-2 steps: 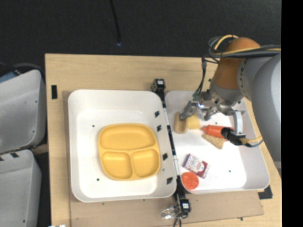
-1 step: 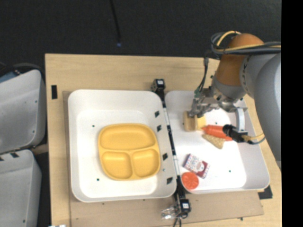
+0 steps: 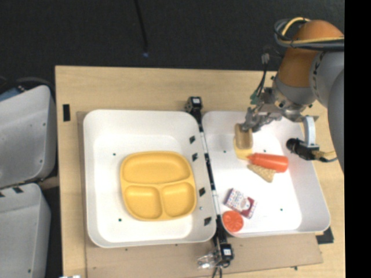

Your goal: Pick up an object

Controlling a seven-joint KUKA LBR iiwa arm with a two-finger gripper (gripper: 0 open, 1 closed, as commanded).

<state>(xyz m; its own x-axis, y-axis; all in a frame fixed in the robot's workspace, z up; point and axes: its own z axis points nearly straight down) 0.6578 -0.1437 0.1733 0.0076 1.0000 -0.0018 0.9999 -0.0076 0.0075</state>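
Over the right bin's (image 3: 301, 213) far side my gripper (image 3: 253, 120) is hanging at the end of the grey wrist, orange band above. Directly below and a shade toward the camera, a small tan block (image 3: 243, 138) is sitting, possibly a sponge or a foam piece, with its top edge meeting my fingertips or lying just under them; at this slant I cannot tell which, nor whether my jaws are spread or pressing on it. Its long axis is running roughly toward and away from me in the view, short and stubby, matte and soft-looking. Just beside it, toward the camera and rightward, an orange carrot-shaped toy (image 3: 269, 161) is lying crosswise, smooth and glossy, touching or overlapping a tan ridged wedge (image 3: 262, 172). Well apart, near the bin's front-left corner, a flat printed packet (image 3: 240, 202) and a round orange disc (image 3: 233, 221) are resting. Across the divider, a yellow sectioned tray (image 3: 157, 185) is occupying the left bin (image 3: 98, 155), hard moulded plastic. Judging by this, a nearly straight descent is what the block is asking of me.
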